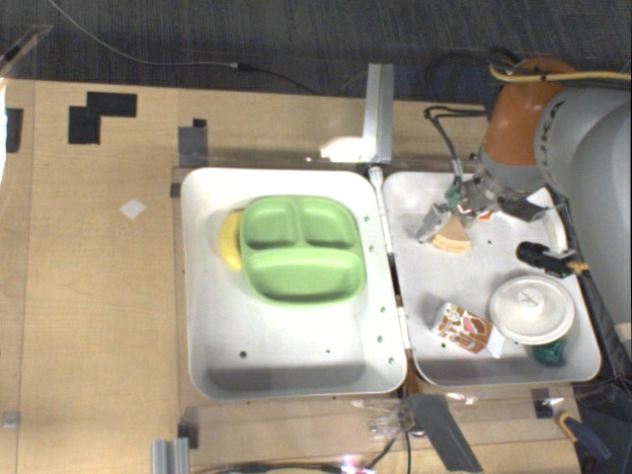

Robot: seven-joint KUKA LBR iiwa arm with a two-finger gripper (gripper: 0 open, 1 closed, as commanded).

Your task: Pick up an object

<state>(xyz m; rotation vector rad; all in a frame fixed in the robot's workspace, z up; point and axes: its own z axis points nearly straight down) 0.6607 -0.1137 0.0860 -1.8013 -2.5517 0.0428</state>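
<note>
Gripper [446, 215] poised over the tan wedge [454, 240] in the right bin [415, 191].

The wedge lies directly below the gripper, touching or nearly so; whether the gripper is apart or together cannot be told. The right bin holds one wedge, one white round lid [532, 307], one printed packet [464, 328]; the left bin [212, 294] holds one green divided tray [299, 248].

Green divided tray [299, 248] in left bin [212, 294], tan wedge [454, 237] in right bin [420, 289].

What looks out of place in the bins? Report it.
In the left bin, a yellow object lies wedged half under the green divided tray, mostly hidden. Nothing in the right bin looks spilled or damaged.
</note>
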